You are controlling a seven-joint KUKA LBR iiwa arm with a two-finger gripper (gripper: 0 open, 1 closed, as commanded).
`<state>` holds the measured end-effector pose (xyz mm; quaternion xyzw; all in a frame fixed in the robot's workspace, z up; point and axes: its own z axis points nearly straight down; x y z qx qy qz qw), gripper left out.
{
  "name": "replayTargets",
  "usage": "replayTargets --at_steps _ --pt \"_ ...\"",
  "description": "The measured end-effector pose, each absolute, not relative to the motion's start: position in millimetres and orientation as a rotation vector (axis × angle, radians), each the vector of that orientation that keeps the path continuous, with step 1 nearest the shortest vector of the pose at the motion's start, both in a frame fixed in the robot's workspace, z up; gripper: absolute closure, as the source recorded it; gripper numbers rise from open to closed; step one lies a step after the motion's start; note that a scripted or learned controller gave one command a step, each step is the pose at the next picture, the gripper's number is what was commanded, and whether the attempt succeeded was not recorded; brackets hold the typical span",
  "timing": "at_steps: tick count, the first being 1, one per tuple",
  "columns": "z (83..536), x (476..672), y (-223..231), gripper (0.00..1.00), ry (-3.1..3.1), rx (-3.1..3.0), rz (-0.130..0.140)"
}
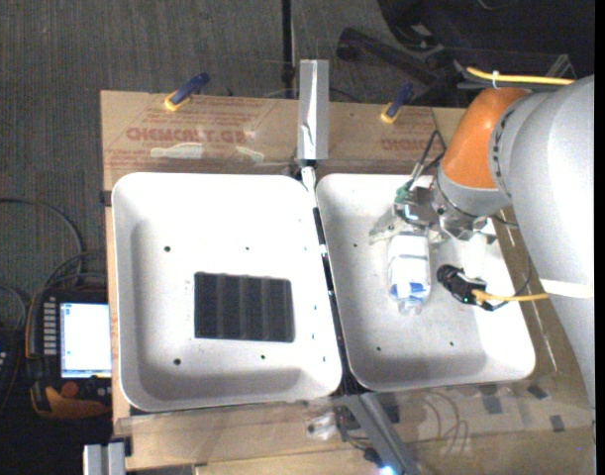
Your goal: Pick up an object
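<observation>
Hovering gripper point(411, 290), seemingly low over right bin point(371, 344).

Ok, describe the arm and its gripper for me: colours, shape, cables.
The arm is a thick, rounded light-grey body with a glossy orange band above the wrist. A yellow cable runs over its top, another trails below. The gripper is a whitish block with blue markings beside a black fitting.

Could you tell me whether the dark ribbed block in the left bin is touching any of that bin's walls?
Apart. The camera view shows the dark ribbed block lying flat on the left bin's floor, with bare white floor between it and every wall.
</observation>
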<state>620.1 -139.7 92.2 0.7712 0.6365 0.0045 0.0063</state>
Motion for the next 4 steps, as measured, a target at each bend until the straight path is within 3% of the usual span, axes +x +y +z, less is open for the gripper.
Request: replayTargets --at_steps 1,2,3,4 --pt "97.0 671.5 -175.4 0.0 2.197 2.238 0.0" --pt "92.3 614.0 -209.9 0.0 2.413 1.992 0.009" --pt "101.5 614.4 -208.5 1.0 2.415 1.99 0.011" --pt "175.5 633.2 -175.1 1.0 2.396 2.031 -0.001"
